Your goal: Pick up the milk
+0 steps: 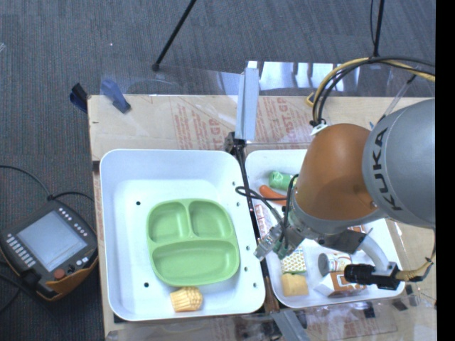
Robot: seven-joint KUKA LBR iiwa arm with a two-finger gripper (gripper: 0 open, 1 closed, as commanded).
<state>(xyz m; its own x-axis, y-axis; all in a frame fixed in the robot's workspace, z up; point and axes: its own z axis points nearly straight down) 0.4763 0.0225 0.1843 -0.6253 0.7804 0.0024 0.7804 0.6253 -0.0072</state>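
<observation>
The grey arm [398, 162] with its orange band reached in over the right bin [274, 160] and covered much of that bin's middle. The pincer [274, 244] hung low at the bin's left edge, close to the wall shared with the left bin [121, 190]. Whether it was apart or together could not be told, and nothing could be seen held in it.

The milk [333, 284], a small white carton with orange print, lay toward the near right corner of the right bin, apart from the pincer. A yellow block [294, 284] sat just to its left by the near edge, with a green-checked packet [293, 263] just behind the block. A small grey round thing [325, 264] stood just beside the carton on its far side. Toward the bin's far left corner lay a green item [279, 180] and an orange carrot [272, 192], close together.

In the left bin a green divided plate [192, 241] rested in the middle, and a yellow ridged piece [186, 300] lay by the near edge. Both bins sat on the bench [163, 123].
</observation>
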